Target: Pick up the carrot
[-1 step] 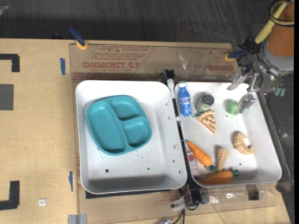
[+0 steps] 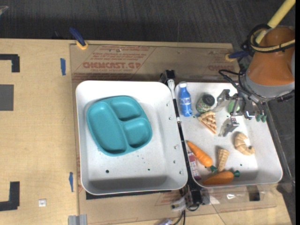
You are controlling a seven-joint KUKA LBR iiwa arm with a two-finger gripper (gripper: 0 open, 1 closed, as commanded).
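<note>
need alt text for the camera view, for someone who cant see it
Seen from above, the robot's hand hovers over the right white bin, which holds two carrots, a blue bottle, a croissant and other small toy foods. The left white bin holds a teal divided plate.

A robot test lab: a plywood bench [image 2: 37,139] marked with black tape and blue tape tabs, a stencilled cardboard sheet [image 2: 112,60] clamped at its far edge, two white bins [image 2: 91,172] bolted side by side, dark carpet [image 2: 140,8] beyond.
</note>
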